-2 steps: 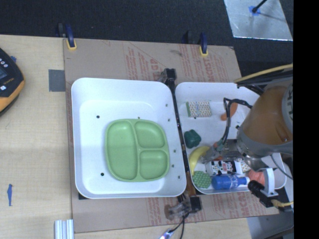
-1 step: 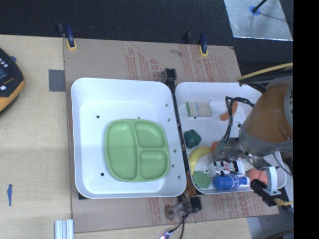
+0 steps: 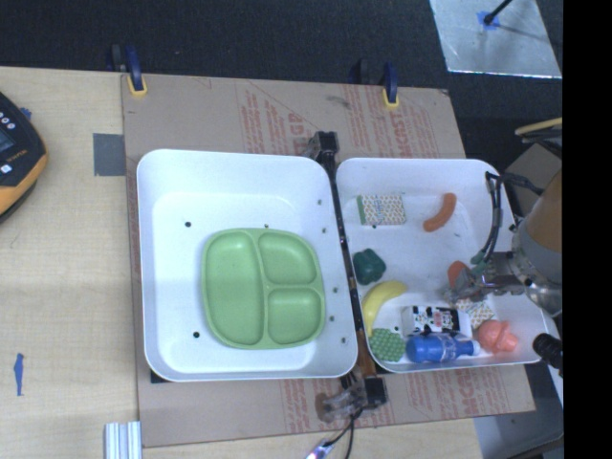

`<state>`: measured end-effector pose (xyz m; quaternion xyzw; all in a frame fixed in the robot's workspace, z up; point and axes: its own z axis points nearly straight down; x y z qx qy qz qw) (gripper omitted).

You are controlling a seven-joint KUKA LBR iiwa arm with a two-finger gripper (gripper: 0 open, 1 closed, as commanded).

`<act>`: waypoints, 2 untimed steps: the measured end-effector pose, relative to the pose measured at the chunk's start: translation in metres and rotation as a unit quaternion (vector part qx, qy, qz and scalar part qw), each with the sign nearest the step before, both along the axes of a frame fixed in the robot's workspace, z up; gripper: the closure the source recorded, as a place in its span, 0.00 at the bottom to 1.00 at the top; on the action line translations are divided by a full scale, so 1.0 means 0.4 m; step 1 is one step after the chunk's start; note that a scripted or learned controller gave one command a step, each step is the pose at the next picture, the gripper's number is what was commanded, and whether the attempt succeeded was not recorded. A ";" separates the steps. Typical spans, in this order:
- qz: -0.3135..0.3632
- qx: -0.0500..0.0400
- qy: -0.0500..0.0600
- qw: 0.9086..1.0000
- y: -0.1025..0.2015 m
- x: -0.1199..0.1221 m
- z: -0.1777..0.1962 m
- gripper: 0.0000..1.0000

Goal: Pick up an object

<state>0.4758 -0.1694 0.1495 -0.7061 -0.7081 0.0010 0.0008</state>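
Note:
My gripper (image 3: 475,281) hangs low over the right side of the right bin (image 3: 417,168). It is right beside a small red-orange object (image 3: 457,273) and just above a checkered packet (image 3: 476,310). Whether it touches either one is unclear. Around it lie a salmon-pink object (image 3: 495,337), a blue bottle (image 3: 435,350), a black-and-white item (image 3: 433,318), a yellow banana (image 3: 381,300), a dark green object (image 3: 368,266), an orange sausage (image 3: 440,212) and a green-patterned packet (image 3: 382,208).
The left bin (image 3: 167,185) holds a light green divided plate (image 3: 261,288). A green dotted object (image 3: 386,344) sits in the right bin's front left corner. The arm's cables (image 3: 494,213) run along the right bin's right wall. A yellow-black device (image 3: 14,161) lies at the bench's far left.

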 end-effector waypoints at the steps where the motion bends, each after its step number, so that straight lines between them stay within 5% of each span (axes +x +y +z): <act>1: 0.001 0.000 0.000 1.000 0.089 0.184 0.199 1.00; 2: 0.001 0.000 0.001 1.000 0.086 0.398 -0.001 1.00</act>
